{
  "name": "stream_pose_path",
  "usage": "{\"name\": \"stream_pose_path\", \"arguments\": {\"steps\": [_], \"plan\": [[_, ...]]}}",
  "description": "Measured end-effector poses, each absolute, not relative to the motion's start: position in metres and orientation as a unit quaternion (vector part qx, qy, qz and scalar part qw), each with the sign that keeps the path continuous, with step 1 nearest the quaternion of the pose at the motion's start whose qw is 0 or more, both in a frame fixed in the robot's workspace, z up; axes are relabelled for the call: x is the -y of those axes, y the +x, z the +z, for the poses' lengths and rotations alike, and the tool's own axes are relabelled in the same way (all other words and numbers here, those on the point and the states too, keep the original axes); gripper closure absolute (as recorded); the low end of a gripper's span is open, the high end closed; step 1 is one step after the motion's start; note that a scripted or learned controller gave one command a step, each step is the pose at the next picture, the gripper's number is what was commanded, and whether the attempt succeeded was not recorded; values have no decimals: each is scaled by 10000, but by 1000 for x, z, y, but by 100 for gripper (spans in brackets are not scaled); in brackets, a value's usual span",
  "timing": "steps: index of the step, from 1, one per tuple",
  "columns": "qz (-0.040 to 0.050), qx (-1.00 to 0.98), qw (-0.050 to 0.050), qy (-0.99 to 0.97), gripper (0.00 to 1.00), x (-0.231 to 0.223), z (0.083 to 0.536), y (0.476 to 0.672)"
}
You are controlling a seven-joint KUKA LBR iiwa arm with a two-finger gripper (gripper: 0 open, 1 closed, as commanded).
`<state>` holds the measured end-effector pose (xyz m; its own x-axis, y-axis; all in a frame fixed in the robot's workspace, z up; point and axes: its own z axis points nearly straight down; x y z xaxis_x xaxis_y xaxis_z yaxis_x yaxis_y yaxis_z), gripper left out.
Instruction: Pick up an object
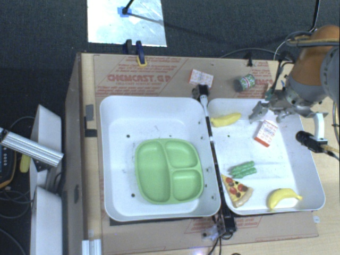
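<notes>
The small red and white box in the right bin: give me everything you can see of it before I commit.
The small red and white box is a flat carton, looks like cardboard, white face with a red lower part; print too small to read. It lies flat and slightly askew on the floor of the right bin, in its upper half. The gripper hangs just above its upper end; contact cannot be judged. Nothing else touches it.

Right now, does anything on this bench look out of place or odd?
Two things sit outside the bins: a small striped can and a label card lie on the brown board behind them. Inside, the green divided plate sits slightly askew.
</notes>
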<state>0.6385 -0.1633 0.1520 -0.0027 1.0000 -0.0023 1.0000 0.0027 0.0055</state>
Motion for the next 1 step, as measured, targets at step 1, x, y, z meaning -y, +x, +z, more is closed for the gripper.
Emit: {"name": "stream_pose_path", "arguments": {"steps": [1], "plan": [[-10,-7071,-1,7071,0,208,83,609]]}}
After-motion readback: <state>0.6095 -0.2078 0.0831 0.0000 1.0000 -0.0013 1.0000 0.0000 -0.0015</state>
